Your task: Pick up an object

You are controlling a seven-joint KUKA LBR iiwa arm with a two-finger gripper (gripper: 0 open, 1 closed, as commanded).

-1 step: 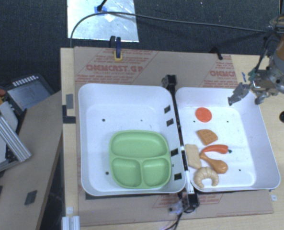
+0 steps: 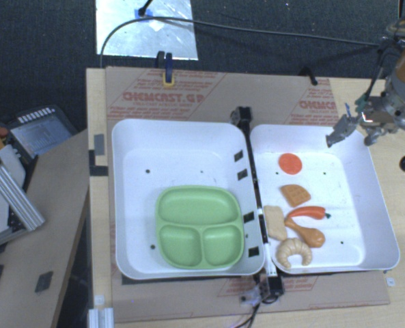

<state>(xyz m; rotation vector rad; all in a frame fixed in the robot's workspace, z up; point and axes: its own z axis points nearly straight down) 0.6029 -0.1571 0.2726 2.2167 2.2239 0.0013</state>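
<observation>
- Since the arm [image 2: 403,80] hangs above the far right corner of the right bin [image 2: 376,176] with nothing between its fingers, the step in hand reads as the approach: it has to travel in over the bin and drop onto one item.
- The gripper [image 2: 356,130] sits just over the bin's far rim; its two fingers look spread and open, though they are small and dim here, so I say that with some caution.
- The left bin [image 2: 130,142] carries a green divided tray [image 2: 199,224] toward its near edge; I would leave that alone as too broad for the fingers.
- In the right bin the food pieces crowd the near left part, by the wall shared with the left bin: a red pepper [image 2: 306,212] and a croissant [image 2: 294,250] lie close among others, so a grasp there risks nudging neighbours.
- The best target, in my judgement, is the red disc [image 2: 290,162], a flat, round, tomato-coloured slice lying alone toward the bin's far left, apart from the rest and nearest the gripper.
- To do it well: centre over the disc, keep the fingers wide, descend straight to the bin floor, and close across its width; being thin, it may slip under the tips if the descent stops short.
</observation>
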